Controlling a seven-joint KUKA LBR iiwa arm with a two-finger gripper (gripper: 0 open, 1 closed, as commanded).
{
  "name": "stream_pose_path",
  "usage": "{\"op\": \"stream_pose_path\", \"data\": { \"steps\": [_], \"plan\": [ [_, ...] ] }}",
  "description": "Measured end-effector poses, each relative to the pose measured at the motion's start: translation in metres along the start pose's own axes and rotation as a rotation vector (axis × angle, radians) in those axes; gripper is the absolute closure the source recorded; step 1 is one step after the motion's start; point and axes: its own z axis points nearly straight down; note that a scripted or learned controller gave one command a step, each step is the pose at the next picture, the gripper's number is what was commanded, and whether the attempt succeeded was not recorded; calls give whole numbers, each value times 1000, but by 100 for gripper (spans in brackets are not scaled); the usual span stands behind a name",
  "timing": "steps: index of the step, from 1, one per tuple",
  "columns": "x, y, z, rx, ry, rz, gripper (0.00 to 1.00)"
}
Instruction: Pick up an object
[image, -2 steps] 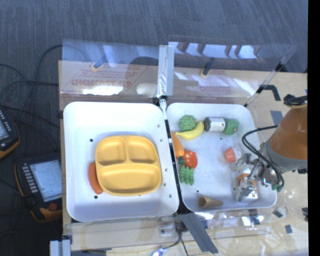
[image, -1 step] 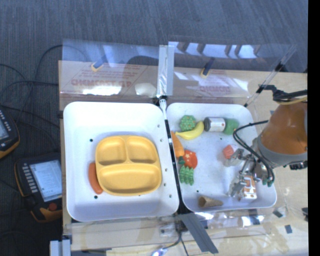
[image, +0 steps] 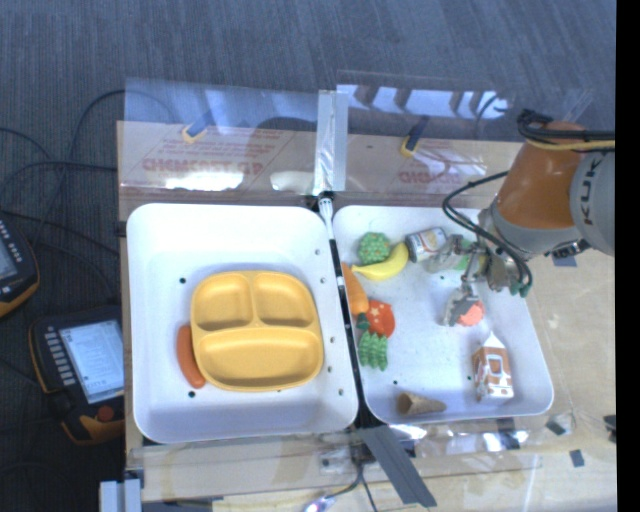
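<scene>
A bench on grey carpet is shown bearing two shallow white bins, with clear plastic sheeting at the far side and black cables to the left. The left bin (image: 150, 300) holds a smooth yellow compartment tray (image: 257, 328) and, touching the tray's left edge, an orange sausage-shaped toy (image: 187, 357). The right bin (image: 535, 395) holds the graspable items: a curved yellow banana (image: 388, 265) touching a knobbly green broccoli piece (image: 373, 246), an orange carrot (image: 355, 290) along the left wall, a red tomato-like piece (image: 380, 318) above a bumpy green piece (image: 373, 350), a small metallic can (image: 428, 240), a boxy carton with a house-like print (image: 490, 368) and a brown cone (image: 420, 404) at the near side. The arm, with its orange band (image: 540, 190), is seen reaching in from the right, the gripper (image: 464, 305) being lowered directly over a small pink-red object (image: 470, 314) near the bin's middle right.

The step in hand is judged to be the descent onto that object. Whether the gripper is spread or closed cannot be told, and no item is seen held. A firm closure about the small rounded piece, then a straight lift clear of the carton just beside it, is called for next.
</scene>
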Motion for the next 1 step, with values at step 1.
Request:
{"op": "stream_pose_path", "data": {
  "steps": [1],
  "plan": [
    [79,-15,-2,-3,4,59,0]
  ]
}}
